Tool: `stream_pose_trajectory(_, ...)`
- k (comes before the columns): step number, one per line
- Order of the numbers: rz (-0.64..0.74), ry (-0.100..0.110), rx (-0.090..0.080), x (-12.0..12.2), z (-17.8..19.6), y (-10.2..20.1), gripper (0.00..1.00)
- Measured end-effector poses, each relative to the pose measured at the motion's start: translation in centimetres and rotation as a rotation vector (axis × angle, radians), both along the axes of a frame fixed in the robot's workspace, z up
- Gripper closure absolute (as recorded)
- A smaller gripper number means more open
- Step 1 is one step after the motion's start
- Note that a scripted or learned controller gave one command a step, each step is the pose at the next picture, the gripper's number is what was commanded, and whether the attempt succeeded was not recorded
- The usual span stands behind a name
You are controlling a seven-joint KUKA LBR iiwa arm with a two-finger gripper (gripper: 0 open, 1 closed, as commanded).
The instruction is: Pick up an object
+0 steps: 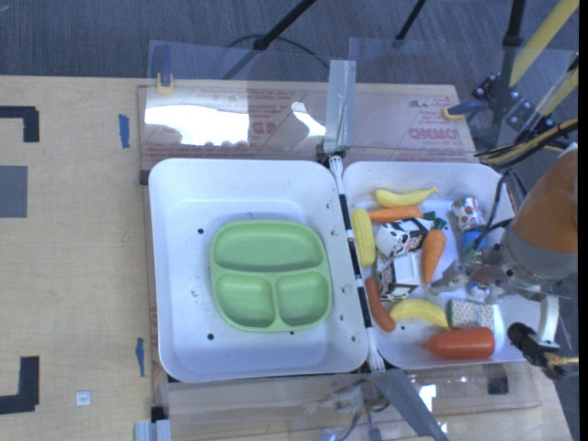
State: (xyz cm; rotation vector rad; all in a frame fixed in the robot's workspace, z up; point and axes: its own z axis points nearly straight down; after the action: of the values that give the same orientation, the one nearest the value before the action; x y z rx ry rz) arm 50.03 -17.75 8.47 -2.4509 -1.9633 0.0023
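Observation:
The right white bin [478, 175] holds several toy foods. A yellow banana [404, 195] lies at its back, above a carrot [395, 214]. An ear of corn [364, 236] lies along the left wall, and a second carrot [433, 251] stands near the middle. Toward the front are a red sausage [378, 307], another banana [421, 311], a speckled block [470, 314] and a red piece [459, 343]. A small can [467, 212] sits at the back right. My gripper [465, 277] is low in the right bin, just right of the middle carrot and above the speckled block.
The left white bin [175, 200] holds a green divided plate [271, 274]. A black-and-white patterned item [395, 242] and a card [404, 274] lie mid-bin on the right. The grey and orange arm [551, 228] covers the right bin's right side. Clear panels stand behind both bins.

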Motion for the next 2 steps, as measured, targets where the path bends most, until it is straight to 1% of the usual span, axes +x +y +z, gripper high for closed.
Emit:
stream_pose_trajectory(1,-0.002,0.002,0.000,0.0,0.7,-0.1,1.00)
stream_pose_trajectory(2,-0.234,0.007,-0.001,3.1,11.1,2.6,1.00)
